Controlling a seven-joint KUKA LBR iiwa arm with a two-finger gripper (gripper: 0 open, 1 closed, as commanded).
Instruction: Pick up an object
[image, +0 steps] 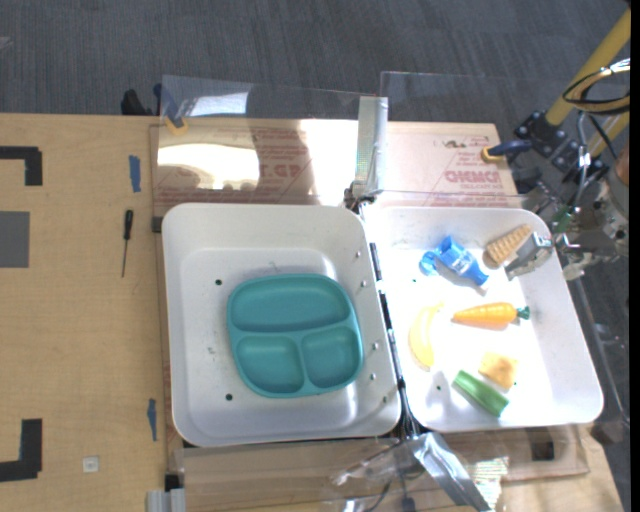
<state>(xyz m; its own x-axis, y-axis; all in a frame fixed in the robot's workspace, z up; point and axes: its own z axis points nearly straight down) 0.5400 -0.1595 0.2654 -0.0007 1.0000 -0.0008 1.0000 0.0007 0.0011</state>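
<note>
Gripper (528, 258) sits at the right bin's (585, 385) far edge beside the waffle piece (507, 243); grip state cannot be told. Risk: nudging the piece against the wall, closing on nothing.

Bright overhead light, strong glare on the clear panel (215, 160), slight softness.

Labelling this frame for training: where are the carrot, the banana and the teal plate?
carrot (483, 317), camera view, middle of its orange body.
banana (424, 337), camera view, middle of its curve.
teal plate (290, 303), camera view, its large upper compartment.
</note>
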